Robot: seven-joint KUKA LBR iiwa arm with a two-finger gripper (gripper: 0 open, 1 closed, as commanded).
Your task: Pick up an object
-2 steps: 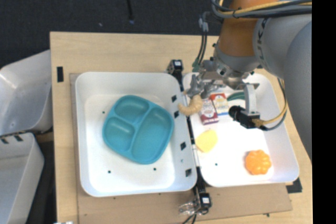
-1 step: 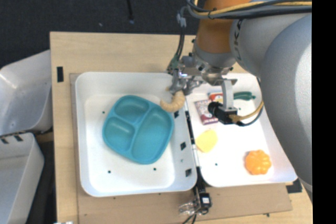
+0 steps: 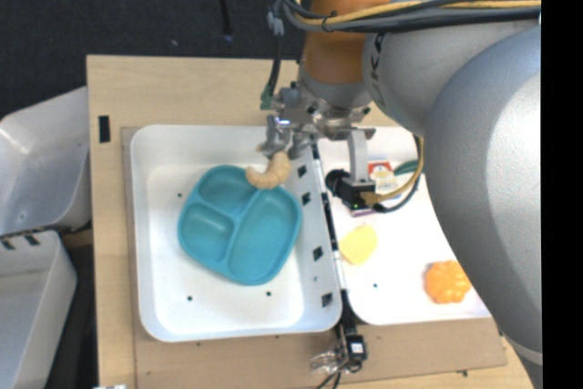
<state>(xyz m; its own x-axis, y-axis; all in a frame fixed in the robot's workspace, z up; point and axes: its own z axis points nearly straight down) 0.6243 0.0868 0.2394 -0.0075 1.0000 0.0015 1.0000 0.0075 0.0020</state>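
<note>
Jaws [image 3: 276, 150] over blue tray's [image 3: 239, 232] upper rim, touching curved tan piece [image 3: 271, 174]; grip state unclear. Yellow piece [image 3: 358, 244] and orange piece [image 3: 446, 281] right of tray.

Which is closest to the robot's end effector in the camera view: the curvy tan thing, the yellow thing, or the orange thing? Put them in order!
Measured from the end effector:
1. The curvy tan piece, just below it, at the blue plate's top edge in the left bin.
2. The yellow piece, in the right bin near the divider.
3. The orange piece, farthest, toward the right bin's lower right.
</note>
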